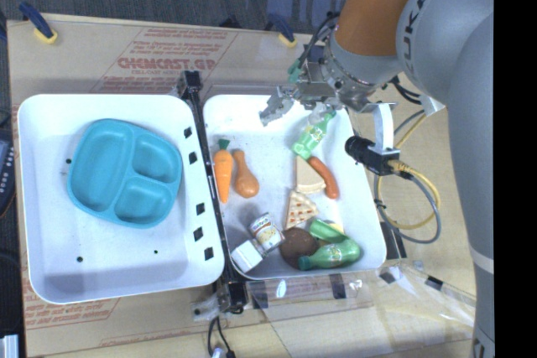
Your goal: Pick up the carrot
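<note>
Two white bins: the end effector (289, 102), its state impossible to tell, hangs over the right bin (362, 205) holding the carrot (223, 172).

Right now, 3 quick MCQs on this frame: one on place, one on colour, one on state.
1. Where does the carrot lie?
A. left bin
B. right bin, by its left wall
C. on the plate

2. What colour is the divided plate?
A. blue
B. red
C. yellow

3. Where is the end effector?
A. clamped on the carrot
B. over the left bin
C. over the right bin's far end, apart from the carrot

Key: 1 B, it lies beside the divider wall; 2 A, plainly blue; 3 C, it hangs up and right of the carrot.
</note>
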`<state>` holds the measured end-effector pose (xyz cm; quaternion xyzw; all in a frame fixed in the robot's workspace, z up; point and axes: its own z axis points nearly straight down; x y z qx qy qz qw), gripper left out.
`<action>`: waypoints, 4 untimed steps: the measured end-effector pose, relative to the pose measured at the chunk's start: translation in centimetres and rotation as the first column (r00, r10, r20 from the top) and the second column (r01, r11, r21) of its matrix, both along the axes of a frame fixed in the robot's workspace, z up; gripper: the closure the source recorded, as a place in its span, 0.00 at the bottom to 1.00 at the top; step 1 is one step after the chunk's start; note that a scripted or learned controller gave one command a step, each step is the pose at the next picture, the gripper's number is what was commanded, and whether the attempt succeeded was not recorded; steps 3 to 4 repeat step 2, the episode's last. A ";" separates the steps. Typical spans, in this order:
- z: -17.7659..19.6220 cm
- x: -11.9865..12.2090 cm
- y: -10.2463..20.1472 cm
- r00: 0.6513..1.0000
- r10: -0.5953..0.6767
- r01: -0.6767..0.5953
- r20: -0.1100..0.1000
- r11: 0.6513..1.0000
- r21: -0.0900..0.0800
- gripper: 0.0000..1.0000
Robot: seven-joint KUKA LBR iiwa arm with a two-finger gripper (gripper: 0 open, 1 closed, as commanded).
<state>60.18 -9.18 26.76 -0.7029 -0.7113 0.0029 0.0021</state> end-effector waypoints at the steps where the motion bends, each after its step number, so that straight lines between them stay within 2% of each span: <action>1: -16.8 -4.2 -0.4 1.000 -0.020 0.020 -0.015 1.000 0.002 0.00; 2: -15.2 -3.8 -0.5 1.000 -0.007 0.007 -0.007 1.000 -0.003 1.00; 4: -15.2 -3.8 -0.5 1.000 -0.007 0.007 -0.007 1.000 -0.003 1.00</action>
